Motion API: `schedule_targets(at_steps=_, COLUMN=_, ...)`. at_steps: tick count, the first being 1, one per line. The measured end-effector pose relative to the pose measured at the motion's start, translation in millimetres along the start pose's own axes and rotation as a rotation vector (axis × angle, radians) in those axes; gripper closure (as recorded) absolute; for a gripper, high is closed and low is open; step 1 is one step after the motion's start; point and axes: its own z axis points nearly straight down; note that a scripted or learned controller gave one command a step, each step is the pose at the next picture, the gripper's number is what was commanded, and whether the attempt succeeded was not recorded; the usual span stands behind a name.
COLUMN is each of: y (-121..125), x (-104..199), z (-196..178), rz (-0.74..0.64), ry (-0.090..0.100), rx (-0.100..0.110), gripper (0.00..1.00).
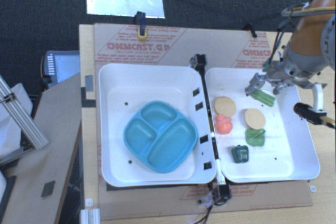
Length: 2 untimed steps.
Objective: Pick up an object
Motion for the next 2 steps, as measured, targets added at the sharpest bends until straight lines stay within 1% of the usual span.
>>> schedule_targets(at_steps=1, y=2, x=0, z=-9, rz=-0.002, ry=-0.002, rx=-0.012, gripper=0.00)
schedule_targets(at_steps=2, y=1, x=-9, z=43, rz=-0.001, ry=-0.002, rx=-0.015, gripper=0.00)
